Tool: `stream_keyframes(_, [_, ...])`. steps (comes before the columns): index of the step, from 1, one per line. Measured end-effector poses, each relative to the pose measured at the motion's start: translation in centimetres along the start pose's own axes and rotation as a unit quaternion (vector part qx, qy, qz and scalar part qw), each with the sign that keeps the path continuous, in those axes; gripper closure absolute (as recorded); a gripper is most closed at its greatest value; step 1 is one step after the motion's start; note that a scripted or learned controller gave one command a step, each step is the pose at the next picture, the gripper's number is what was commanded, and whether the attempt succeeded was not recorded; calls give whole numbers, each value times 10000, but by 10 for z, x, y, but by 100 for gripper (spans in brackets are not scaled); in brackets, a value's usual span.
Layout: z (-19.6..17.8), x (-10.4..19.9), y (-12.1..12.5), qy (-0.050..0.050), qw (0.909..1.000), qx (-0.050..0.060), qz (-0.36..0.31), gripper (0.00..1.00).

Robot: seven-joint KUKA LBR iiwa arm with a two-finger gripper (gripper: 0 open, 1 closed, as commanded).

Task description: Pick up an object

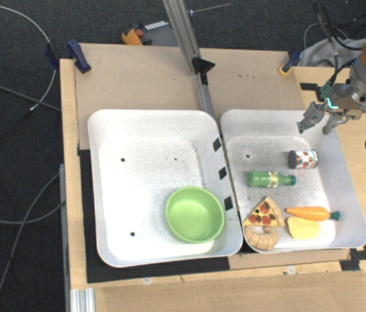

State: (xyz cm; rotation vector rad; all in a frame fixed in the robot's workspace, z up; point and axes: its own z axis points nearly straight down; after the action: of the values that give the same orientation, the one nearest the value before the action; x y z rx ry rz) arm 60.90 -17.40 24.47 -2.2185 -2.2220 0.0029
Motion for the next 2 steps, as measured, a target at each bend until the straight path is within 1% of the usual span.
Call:
stream_keyframes(1, [0,0,0,0,10000,1,0,0])
stream_keyframes(2, [47,-4,-6,4,10000,19,1,0])
